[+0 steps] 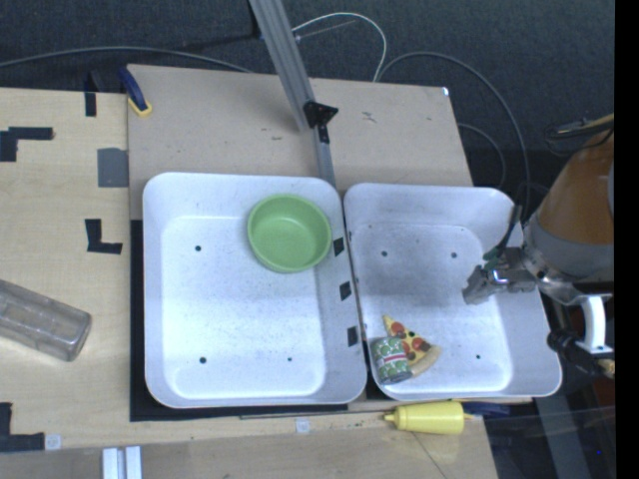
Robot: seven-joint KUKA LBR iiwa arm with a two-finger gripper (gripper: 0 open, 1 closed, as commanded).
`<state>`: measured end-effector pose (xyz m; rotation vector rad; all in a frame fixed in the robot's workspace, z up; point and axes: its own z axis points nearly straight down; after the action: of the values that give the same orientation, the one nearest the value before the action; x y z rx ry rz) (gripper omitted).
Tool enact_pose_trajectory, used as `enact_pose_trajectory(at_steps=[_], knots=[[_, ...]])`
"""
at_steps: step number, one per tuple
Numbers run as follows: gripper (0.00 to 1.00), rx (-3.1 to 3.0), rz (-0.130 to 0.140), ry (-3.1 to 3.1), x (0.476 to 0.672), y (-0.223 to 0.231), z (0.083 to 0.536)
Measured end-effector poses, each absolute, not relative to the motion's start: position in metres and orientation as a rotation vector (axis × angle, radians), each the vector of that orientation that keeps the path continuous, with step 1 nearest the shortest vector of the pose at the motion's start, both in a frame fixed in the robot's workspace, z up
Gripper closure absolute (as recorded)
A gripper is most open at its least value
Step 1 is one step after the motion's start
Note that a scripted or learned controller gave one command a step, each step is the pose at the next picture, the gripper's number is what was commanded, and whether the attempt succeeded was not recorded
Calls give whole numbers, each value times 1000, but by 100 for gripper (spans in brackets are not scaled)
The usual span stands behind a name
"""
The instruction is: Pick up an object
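Note:
A green bowl [290, 233] sits upright in the left bin [170, 297], near its back right corner. In the right bin [419, 223], a pizza-slice toy [411, 346] lies by the front left corner, resting partly on a small printed packet [389, 362]. My gripper [481, 285] hangs at the right bin's right side, low over the floor, well to the right of the pizza toy. I see nothing between its fingers.
A yellow bottle [431, 418] lies on the bench just in front of the right bin. A clear plastic cup [40, 319] lies on its side at the far left. A grey pole [290, 58] slants in over the back edge between the bins.

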<state>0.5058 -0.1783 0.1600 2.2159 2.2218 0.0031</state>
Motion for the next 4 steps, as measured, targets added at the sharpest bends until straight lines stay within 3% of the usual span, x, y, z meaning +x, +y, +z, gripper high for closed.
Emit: enact_pose_trajectory(at_steps=[2, 4], knots=[[100, 2214, 4, 2221, 509, -169, 282], [100, 2216, -2, 2229, 558, -80, 269]])
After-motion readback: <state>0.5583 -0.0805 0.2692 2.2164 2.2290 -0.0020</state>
